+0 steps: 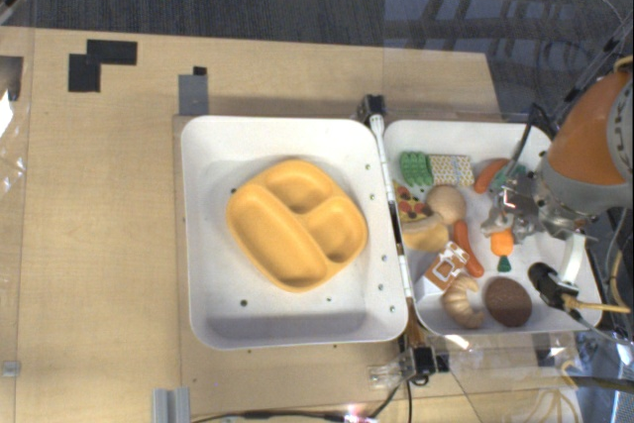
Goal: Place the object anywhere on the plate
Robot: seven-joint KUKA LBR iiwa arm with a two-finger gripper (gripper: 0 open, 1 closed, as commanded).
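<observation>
A small orange carrot-like piece with a green tip (pixel 502 246) lies on the floor of the right bin (pixel 466 136), directly beneath the pincer (pixel 511 213); whether the pincer is spread or pinching cannot be told from here. The yellow three-compartment plate (pixel 296 223) sits well to the pincer's left, in the middle of the left bin (pixel 213 243). Just left of the pincer lie a beige rounded piece (pixel 446 203), a slim orange carrot (pixel 468 249) and a green block (pixel 415 167). Below the pincer rest a brown oval (pixel 507 301) and a tan croissant-like piece (pixel 463 298). The grey arm with its orange band (pixel 594 139) reaches in from the right.
</observation>
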